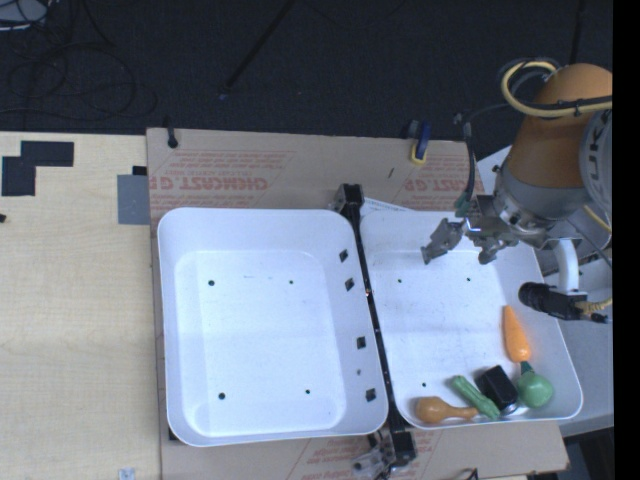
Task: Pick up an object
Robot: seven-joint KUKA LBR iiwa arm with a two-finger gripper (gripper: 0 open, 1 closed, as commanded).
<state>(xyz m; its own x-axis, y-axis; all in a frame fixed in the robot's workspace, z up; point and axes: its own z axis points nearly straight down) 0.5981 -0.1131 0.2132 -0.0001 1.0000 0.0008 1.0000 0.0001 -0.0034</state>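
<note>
Overhead, gripper (462,243) is seen spread open, nothing held.
Toys are clustered at five o'clock in right bin (440,368).

The arm's jaws hang parted over the right bin (400,230) — an orange carrot (516,335) lies near its right wall.

One line of red print is visible on the brown cardboard sheet (262,173) lying under the two white bins. It runs along the sheet's far strip, above the left bin (255,230), and is upside down to the camera. It appears to read "CHEMCREST", though the letters are not sharp. A second red fragment appears above the right bin (440,220); it is not legible.
</note>
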